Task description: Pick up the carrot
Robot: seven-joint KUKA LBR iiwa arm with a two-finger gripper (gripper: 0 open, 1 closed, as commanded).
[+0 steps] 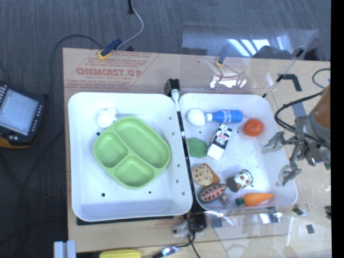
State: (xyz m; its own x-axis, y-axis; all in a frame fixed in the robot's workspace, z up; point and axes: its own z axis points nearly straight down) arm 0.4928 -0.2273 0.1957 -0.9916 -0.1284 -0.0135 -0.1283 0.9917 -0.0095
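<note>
The released pincer (285, 160) is hovering at right; it should be descending squarely over the small orange tapered carrot (257, 199), lower right.

The carrot (256, 199) lies in the right bin's (262, 103) near corner; the gripper (283, 159) hovers over that bin's right edge.

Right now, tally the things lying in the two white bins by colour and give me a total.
Green: 2, the divided plastic plate and a leaf-shaped piece
White: 3, the egg, the small carton and a lump
Orange or red: 2, the carrot and the round tomato
Blue: 1, the bottle
Other: 3
Total: 11
</note>
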